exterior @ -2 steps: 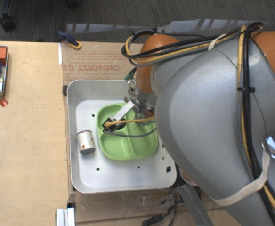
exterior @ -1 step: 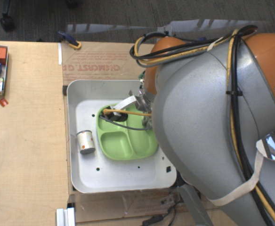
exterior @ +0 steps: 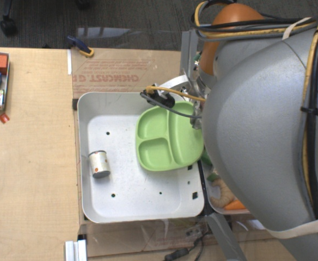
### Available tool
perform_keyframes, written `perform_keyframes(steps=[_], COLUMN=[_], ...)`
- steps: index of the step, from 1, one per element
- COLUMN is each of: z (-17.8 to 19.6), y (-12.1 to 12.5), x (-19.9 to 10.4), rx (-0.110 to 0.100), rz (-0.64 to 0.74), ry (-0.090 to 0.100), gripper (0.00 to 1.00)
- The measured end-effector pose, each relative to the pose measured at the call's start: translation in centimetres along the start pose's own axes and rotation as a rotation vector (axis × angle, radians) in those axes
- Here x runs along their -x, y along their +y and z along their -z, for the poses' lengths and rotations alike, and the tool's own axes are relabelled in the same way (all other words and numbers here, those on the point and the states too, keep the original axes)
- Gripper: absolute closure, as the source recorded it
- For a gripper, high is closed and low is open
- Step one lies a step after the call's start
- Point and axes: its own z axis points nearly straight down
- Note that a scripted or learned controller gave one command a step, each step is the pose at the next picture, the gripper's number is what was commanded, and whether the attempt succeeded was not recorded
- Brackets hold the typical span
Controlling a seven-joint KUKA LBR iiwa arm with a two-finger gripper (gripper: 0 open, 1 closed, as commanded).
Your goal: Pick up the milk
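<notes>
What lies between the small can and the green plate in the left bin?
Bare white bin floor; the camera view shows nothing between the can and the green divided plate.

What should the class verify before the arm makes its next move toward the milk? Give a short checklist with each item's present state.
1. Milk located: ok. The small milk can lies on its side near the left wall of the left bin.
2. Space around the can: ok. Bare bin floor surrounds it; the green divided plate sits apart, to its right.
3. Gripper position: not ok. The arm is over the bins' shared edge, far from the can.
4. Finger state: cannot tell.
5. Path across: cannot tell. The plate lies between the arm and the can.
</notes>
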Motion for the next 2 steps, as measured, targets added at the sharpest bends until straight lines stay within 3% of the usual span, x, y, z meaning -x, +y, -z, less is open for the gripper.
perform_keyframes(steps=[1, 2], z=[2.6, -0.5], y=[2.8, -1.1], x=[-1.6, -3.1], rx=[0.006, 0.006], rz=[-0.005, 0.126], ry=[-0.009, -0.014], gripper=[1.0, 1.0])
